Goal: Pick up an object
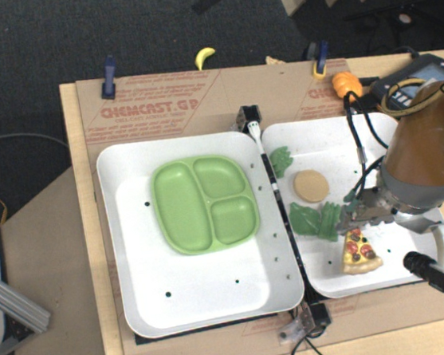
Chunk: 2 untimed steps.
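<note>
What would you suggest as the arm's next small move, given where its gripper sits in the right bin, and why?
Probably a short descent, then closing. The gripper sits over the right bin, at the right end of the large green leafy toy, with the pizza slice just below it and the tan round cookie further up. The leafy toy looks nearest, though contact can't be judged.

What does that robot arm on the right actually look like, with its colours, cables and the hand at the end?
The arm is a thick rounded body, grey with a broad orange-brown band above the wrist. Black cables loop alongside it. At its end sits a small dark metal gripper with two fingers, far slimmer than the arm itself.
</note>
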Motion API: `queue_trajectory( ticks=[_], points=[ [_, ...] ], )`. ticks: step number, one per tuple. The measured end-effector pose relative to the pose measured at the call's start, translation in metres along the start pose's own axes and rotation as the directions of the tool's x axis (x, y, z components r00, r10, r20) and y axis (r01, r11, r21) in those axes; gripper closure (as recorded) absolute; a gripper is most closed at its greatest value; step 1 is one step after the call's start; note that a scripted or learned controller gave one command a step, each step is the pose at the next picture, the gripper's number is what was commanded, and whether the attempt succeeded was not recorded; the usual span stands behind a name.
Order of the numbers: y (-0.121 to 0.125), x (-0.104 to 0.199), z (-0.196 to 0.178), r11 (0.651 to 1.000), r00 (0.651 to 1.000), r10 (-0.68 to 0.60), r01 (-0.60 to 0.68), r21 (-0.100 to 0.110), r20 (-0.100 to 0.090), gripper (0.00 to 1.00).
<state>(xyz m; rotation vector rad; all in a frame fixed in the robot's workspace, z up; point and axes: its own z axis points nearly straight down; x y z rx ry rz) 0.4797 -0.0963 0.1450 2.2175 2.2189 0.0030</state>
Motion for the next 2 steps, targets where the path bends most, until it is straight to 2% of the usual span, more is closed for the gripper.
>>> queue_trajectory(
  ticks=[1, 2],
  points=[
    [0.001, 0.036, -0.050, 1.000, 1.000, -0.004, 0.004, -0.001, -0.002, 1.00],
    [0.007, 0.088, -0.123, 1.000, 1.000, -0.006, 0.006, -0.004, -0.003, 1.00]
  ],
)
